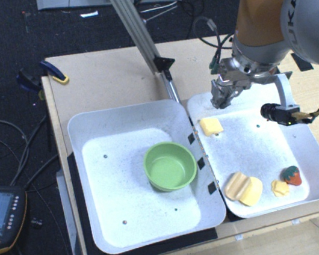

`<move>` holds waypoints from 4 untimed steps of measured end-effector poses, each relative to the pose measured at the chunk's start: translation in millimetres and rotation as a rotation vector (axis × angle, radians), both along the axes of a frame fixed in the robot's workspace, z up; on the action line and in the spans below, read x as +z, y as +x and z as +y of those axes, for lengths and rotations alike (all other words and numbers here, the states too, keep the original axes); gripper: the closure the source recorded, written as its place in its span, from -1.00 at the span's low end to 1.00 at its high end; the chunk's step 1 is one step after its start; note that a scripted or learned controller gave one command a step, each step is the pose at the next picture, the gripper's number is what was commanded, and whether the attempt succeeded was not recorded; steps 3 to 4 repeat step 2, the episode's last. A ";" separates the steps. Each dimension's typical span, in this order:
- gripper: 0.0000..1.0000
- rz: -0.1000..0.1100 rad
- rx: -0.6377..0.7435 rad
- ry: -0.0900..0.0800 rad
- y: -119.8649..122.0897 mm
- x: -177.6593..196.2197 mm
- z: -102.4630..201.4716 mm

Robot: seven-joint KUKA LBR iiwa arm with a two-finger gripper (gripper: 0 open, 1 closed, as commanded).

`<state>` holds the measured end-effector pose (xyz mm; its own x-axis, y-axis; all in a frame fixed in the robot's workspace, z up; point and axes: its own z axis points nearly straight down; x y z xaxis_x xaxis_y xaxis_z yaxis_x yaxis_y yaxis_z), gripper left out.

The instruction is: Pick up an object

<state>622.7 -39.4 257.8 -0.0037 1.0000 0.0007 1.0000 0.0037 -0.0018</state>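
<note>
Pale yellow block, soft-edged, claw above, glossy green bowl

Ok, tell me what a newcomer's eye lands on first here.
First the arm, grey and orange, coming in at the upper right, its gripper above the far edge of the right bin. Then the green bowl, alone in the left bin. Last, the yellow pieces in the right bin, with a strawberry near its front corner.

Bowl in left bin; block in right bin.
</note>
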 end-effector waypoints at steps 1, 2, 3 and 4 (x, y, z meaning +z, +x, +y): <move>1.00 0.000 0.000 0.000 -16.6 -11.8 40.9; 1.00 -0.002 0.000 0.000 -40.8 -5.5 89.0; 1.00 -0.002 0.000 0.000 -40.8 -5.5 89.0; 1.00 -0.002 0.000 0.000 -40.8 -5.5 89.0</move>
